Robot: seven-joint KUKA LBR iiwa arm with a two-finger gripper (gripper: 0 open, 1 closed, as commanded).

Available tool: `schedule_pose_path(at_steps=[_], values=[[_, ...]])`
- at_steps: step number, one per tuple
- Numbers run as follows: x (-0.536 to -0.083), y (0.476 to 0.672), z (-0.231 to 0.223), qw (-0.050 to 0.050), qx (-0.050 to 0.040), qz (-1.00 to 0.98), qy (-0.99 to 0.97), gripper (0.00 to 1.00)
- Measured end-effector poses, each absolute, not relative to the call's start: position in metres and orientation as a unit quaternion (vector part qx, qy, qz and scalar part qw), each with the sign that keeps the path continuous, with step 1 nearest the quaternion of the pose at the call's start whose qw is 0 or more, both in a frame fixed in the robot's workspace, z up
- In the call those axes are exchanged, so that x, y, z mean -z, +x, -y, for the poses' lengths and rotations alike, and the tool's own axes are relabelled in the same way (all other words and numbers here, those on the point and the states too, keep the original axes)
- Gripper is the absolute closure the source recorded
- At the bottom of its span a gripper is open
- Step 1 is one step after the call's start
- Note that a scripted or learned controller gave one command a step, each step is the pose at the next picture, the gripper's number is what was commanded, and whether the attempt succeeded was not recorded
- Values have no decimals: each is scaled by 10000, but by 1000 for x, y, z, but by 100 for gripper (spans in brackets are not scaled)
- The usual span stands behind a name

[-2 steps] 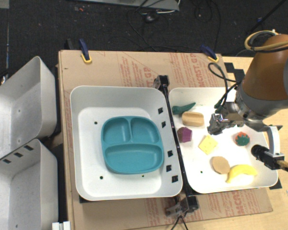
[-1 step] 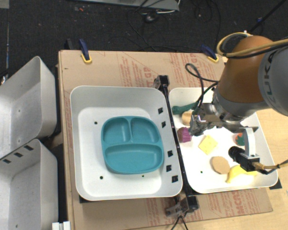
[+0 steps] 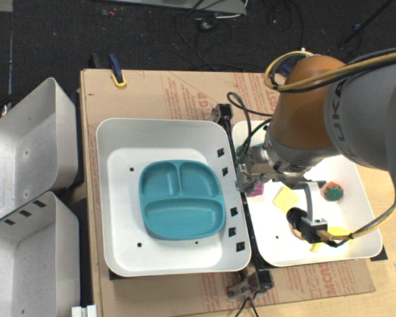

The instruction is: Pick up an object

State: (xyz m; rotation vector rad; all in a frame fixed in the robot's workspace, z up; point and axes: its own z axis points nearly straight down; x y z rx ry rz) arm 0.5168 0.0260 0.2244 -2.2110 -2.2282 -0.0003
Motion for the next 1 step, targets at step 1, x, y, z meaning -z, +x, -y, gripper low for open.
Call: schedule_pose_path(at_steps=[1], values=[[-234, 509, -70, 3, 9, 7099, -7043, 100]])
